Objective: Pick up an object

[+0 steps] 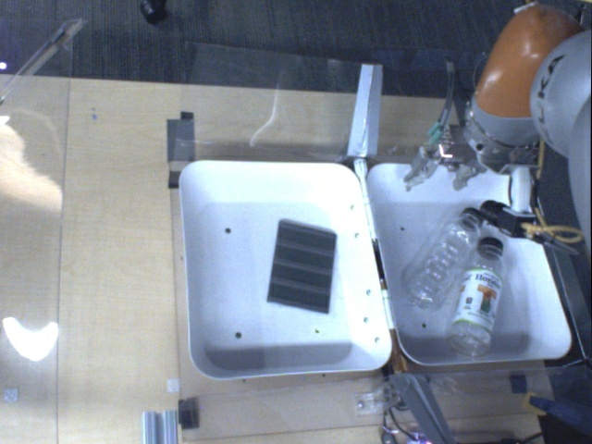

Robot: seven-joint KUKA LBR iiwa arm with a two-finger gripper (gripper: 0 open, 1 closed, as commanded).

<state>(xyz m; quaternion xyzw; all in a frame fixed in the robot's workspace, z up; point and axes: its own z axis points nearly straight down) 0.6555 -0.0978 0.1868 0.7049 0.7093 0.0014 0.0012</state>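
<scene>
On wooden bench (102,276): two white bins (213,276); fingers (442,166) spread apart, gripping nothing, above right bin's far edge.

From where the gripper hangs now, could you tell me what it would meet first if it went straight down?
Probably the bare floor of the right bin near its far edge. The gripper sits up-left of both clear bottles, though depth is hard to judge.

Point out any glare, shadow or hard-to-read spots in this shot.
Camera view: bright glare patches on the bench at the left; soft shadow along the left bin near wall; the clear bottle nearly melts into the right bin; the end effector is small and blurred, its state unreadable.
</scene>
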